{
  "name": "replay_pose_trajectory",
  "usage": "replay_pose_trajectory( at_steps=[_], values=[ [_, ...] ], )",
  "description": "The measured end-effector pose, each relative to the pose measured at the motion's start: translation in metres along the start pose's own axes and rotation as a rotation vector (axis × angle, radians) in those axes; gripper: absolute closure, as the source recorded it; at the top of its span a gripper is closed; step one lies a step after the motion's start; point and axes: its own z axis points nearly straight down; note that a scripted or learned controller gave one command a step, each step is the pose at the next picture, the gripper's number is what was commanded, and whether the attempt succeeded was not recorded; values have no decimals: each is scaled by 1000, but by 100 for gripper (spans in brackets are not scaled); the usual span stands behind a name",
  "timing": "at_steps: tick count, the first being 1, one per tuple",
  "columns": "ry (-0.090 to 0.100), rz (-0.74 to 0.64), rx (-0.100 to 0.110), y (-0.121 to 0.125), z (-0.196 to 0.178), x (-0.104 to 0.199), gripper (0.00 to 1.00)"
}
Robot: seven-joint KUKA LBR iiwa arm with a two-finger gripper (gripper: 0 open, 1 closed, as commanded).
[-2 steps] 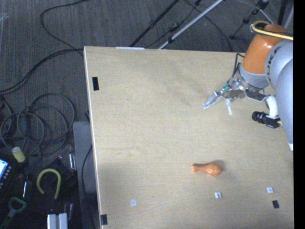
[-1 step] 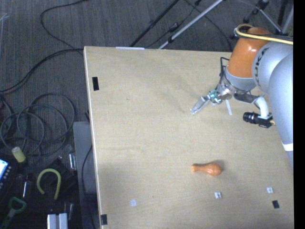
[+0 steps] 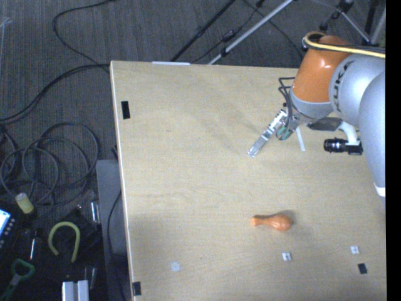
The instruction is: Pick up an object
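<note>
A small orange object (image 3: 273, 221), bulb-shaped with a thin neck pointing left, lies on the pale wooden bench top (image 3: 188, 168) in the lower middle right. My gripper (image 3: 268, 137) hangs over the bench at the upper right, below the arm's orange band (image 3: 316, 74). It sits well above and behind the orange object, apart from it, and nothing shows in its grasp.
The bench's left edge runs down the middle of the view, with cables, a yellow hook and tools on the floor (image 3: 56, 168) beyond it. Small black and white markers (image 3: 286, 256) dot the bench near the front. Tripod legs (image 3: 263, 17) stand behind the bench.
</note>
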Motion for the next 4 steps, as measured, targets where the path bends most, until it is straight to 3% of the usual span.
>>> replay_pose_trajectory(
  at_steps=[1,2,3,4],
  values=[
    [-3,230,0,-46,-77,-32,0],
    [-1,227,2,-26,1,-25,0],
    [-4,226,-1,-24,-10,-25,100],
    [-1,284,-1,-5,-88,-5,100]
  ],
)
